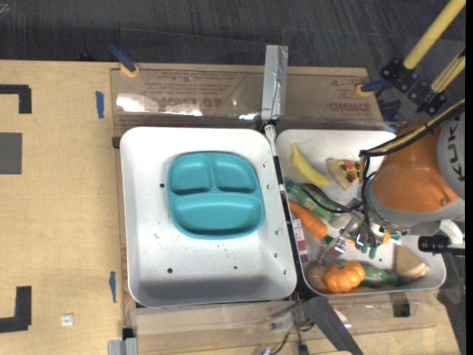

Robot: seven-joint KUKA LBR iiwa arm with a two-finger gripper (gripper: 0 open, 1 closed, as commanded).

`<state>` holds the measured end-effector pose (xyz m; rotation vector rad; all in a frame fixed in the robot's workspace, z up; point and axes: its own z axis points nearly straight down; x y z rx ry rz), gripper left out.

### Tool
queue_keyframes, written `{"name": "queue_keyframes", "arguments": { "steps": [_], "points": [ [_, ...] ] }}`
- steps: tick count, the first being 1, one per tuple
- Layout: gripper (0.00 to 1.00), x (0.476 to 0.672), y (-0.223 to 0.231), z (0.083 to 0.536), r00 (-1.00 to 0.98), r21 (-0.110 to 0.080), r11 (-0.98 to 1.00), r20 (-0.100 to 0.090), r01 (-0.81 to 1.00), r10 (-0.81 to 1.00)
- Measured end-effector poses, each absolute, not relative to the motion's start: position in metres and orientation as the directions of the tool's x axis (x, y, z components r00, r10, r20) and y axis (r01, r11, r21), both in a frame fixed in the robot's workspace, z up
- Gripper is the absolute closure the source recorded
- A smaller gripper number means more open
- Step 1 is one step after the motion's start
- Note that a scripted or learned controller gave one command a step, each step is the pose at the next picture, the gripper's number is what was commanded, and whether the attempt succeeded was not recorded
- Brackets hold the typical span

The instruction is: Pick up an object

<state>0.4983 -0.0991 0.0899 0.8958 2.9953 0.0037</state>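
- Camera view, overhead at a slant: two shallow white bins sit side by side on a wooden bench, the left bin (144, 220) and the right bin (436, 272) divided by a taped seam.
- A teal divided plate (214, 194), with three compartments, lies upright near the middle of the left bin.
- The grey arm with its orange band (414, 180) reaches in from the right and hangs low over the right bin, covering much of its right half.
- The gripper (353, 237) is down among the toy food, just above a small orange pumpkin (344, 276); its metal parts blur together with the clutter, and whether the claw is apart or together cannot be told from this angle. Nothing can be seen clamped in it.
- Objects for picking lie in the right bin: a yellow banana (307, 167) near the back left corner, a pizza slice (344, 171) beside it, an orange carrot (308, 220) along the left wall, and a green vegetable (314, 197) between banana and carrot.
- The pumpkin rests at the front wall of the bin, touching a brownish round item (318, 276) on its left.
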Motion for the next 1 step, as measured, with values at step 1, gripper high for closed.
{"name": "queue_keyframes", "arguments": {
  "steps": [1],
  "points": [
    [0.0,0.5544,-0.0984,0.0895,-0.829,0.005,0.829,-0.011,0.559,0.559]
  ]
}}
